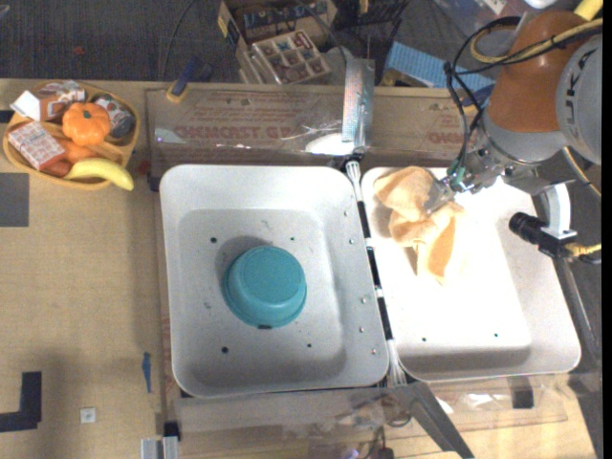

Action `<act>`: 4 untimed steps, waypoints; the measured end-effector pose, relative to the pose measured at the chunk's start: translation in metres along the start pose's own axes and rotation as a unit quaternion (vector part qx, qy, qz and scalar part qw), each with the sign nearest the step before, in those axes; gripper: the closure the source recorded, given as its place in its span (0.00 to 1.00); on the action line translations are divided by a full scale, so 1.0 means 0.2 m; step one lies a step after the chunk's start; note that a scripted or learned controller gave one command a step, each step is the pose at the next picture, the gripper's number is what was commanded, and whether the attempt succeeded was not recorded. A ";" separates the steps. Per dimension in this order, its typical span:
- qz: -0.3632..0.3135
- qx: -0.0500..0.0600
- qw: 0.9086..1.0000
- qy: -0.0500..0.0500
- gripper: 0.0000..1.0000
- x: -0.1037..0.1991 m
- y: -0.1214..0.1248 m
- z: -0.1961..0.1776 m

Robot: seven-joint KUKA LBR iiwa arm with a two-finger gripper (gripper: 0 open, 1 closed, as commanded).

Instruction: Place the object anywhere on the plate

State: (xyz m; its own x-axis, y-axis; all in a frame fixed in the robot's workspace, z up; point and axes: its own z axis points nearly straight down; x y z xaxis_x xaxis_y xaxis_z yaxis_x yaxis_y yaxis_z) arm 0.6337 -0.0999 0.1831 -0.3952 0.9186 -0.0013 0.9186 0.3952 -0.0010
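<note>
In the left bin (pixel 191 208) sits a teal plate (pixel 266 286), turned so it looks like an upturned bowl. The right bin (pixel 497 323) holds a pale orange cloth (pixel 421 220), crumpled at its far left end. The hand (pixel 448 191) pinches the cloth's upper edge, its fingers closed on the fabric, though they are small and blurred. Farther left on the desk (pixel 67 304) stands a tray of toy food (pixel 69 134).

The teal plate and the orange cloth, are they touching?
Apart. The camera view shows the teal plate in the left bin, the orange cloth in the right bin.
</note>
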 end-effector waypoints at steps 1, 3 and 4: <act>-0.001 -0.001 1.000 0.000 1.00 0.00 0.01 -0.20; -0.389 -0.002 0.921 0.000 1.00 0.50 0.19 -0.26; -0.550 -0.002 0.835 0.000 1.00 0.73 0.26 -0.19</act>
State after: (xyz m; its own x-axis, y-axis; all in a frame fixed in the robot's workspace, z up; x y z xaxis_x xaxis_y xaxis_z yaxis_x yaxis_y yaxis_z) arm 0.6247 0.0550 0.2213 -1.0000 0.0008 -0.0011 0.0008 1.0000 0.0018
